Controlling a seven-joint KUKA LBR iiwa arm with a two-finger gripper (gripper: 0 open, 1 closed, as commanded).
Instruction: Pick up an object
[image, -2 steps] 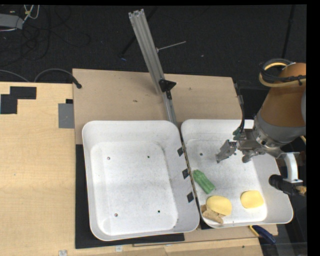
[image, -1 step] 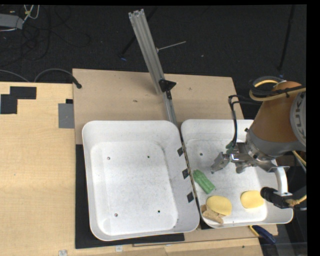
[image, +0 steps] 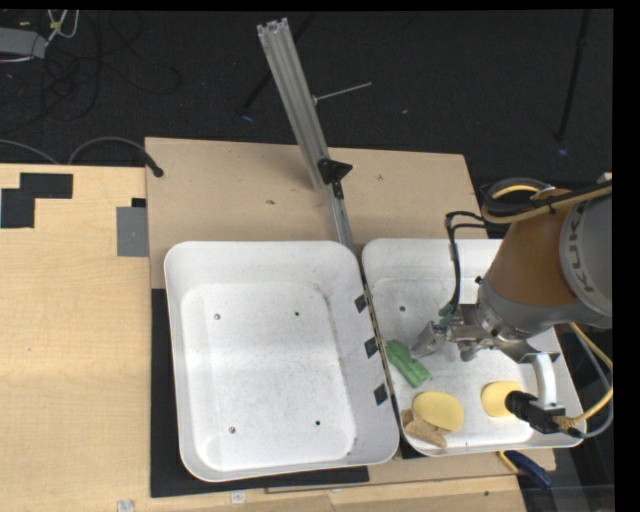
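Pincer (image: 447, 338) beside green object (image: 408, 363)

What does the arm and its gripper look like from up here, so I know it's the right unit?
The arm is grey with a broad orange band above the wrist. Black cables loop alongside it. The gripper is small, metallic grey.

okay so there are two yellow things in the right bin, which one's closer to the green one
The left yellow piece, sitting just below and right of the green object. The other yellow piece lies farther right.
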